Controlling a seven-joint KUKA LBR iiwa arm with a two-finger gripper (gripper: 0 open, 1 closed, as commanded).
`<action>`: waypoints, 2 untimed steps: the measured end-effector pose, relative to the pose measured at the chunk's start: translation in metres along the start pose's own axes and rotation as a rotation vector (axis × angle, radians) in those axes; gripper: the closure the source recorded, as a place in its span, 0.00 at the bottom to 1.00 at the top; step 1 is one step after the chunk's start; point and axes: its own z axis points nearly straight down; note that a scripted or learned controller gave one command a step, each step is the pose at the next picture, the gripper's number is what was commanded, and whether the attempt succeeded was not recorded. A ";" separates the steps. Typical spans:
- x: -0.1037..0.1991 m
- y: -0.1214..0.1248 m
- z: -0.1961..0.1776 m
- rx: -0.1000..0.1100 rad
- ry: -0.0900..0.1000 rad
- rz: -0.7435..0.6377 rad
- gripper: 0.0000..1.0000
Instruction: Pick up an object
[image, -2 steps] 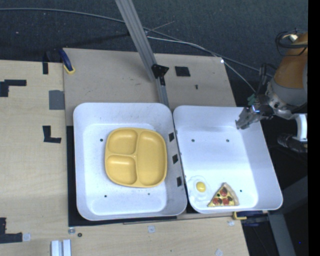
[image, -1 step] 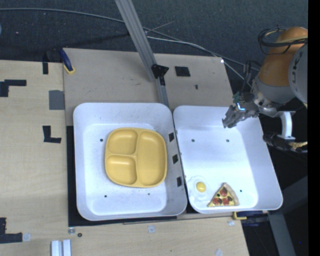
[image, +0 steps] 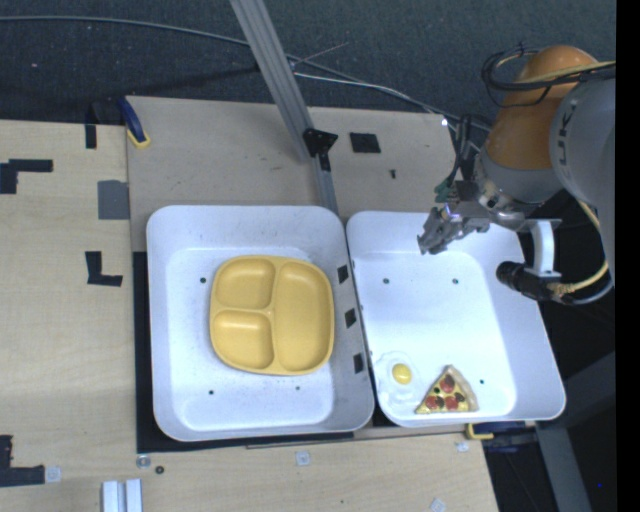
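One pizza slice (image: 448, 392) — tip up-screen.

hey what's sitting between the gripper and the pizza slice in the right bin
Nothing: in the camera view, bare white bin floor runs from the gripper down to the pizza slice.

Claw (image: 436, 240) over right bin (image: 520, 300); yellow tray (image: 271, 314) in left bin (image: 170, 300).

Light wooden bench (image: 60, 330), dark tape marks (image: 100, 268), dark carpeted floor (image: 150, 50), slanted metal pole (image: 280, 75)
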 end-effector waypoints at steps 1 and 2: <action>0.050 0.001 0.007 0.002 -0.001 0.001 1.00; 0.099 -0.012 -0.001 0.002 -0.001 0.000 1.00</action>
